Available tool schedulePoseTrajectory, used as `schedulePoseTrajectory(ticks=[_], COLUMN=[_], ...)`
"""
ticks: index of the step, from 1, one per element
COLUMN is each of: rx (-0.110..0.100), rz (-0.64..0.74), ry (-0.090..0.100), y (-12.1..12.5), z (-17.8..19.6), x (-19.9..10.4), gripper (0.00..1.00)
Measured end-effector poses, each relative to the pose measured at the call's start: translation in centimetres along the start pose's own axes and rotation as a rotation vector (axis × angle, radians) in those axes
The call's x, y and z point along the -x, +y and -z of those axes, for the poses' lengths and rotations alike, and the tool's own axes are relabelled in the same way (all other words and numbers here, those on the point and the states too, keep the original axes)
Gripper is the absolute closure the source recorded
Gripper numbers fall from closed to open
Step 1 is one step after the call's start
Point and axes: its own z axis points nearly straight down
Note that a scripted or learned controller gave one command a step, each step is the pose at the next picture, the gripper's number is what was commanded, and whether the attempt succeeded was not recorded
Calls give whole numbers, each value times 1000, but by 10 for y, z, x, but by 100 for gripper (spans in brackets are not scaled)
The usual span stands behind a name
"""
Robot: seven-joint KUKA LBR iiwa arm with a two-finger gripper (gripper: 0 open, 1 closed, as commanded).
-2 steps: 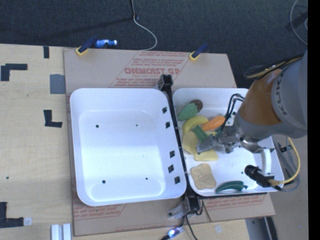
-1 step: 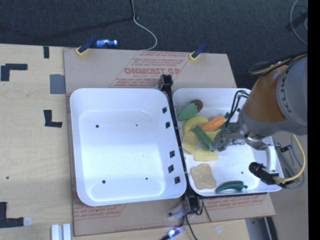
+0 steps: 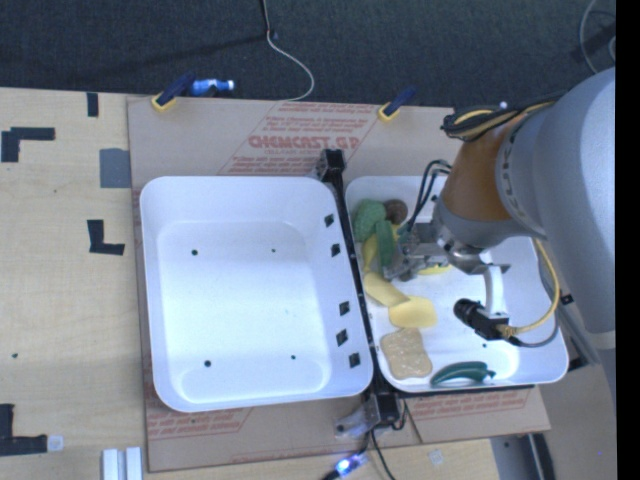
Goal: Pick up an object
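Claw (image 3: 405, 260) low in the right bin (image 3: 535, 368), grip state impossible to tell.
Beside it lie soft green pieces (image 3: 374, 220), a brown round lump (image 3: 396, 210), smooth yellow banana shapes (image 3: 398, 303) running far-left to near-right, a speckled tan slab (image 3: 405, 354) and a teal handle (image 3: 461, 373) lying left-right.
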Motion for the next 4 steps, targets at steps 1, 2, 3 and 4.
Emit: schedulePoseTrajectory(ticks=[1,2,3,4], rx=[-3,1,13,-3], rz=[-3,-4,6,-3], ry=[0,-1,1,-1], y=[-2,9,53,20], z=[11,-5,103,95], x=[2,-6,-102,-124], gripper=[100,100,100,100])
